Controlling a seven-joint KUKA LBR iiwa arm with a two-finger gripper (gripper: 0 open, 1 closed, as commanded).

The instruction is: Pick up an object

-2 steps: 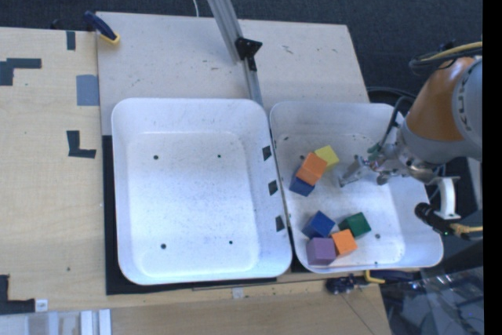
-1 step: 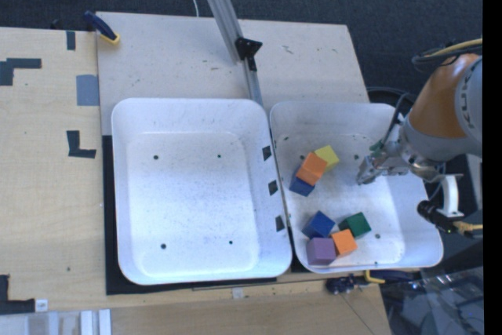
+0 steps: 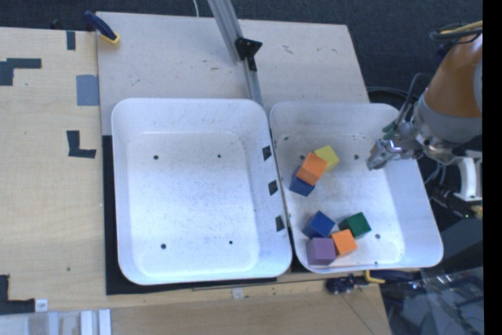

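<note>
Tabletop (image 3: 314, 59) carries two white bins. Left bin (image 3: 125, 169) beside right bin (image 3: 416, 223), which holds blocks: orange block (image 3: 313, 167) touching yellow block (image 3: 327, 157). End effector (image 3: 380, 156) hovers near right rim, apparently holding nothing; finger spread unclear.

Two white bins: left bin (image 3: 125, 169), right bin (image 3: 408, 200). Seven blocks, all in the right bin: two orange (image 3: 313, 167) (image 3: 343, 242), two blue (image 3: 301, 185) (image 3: 319, 224), one yellow (image 3: 327, 157), one green (image 3: 358, 225), one purple (image 3: 321, 250). One gripper (image 3: 380, 155).
</note>
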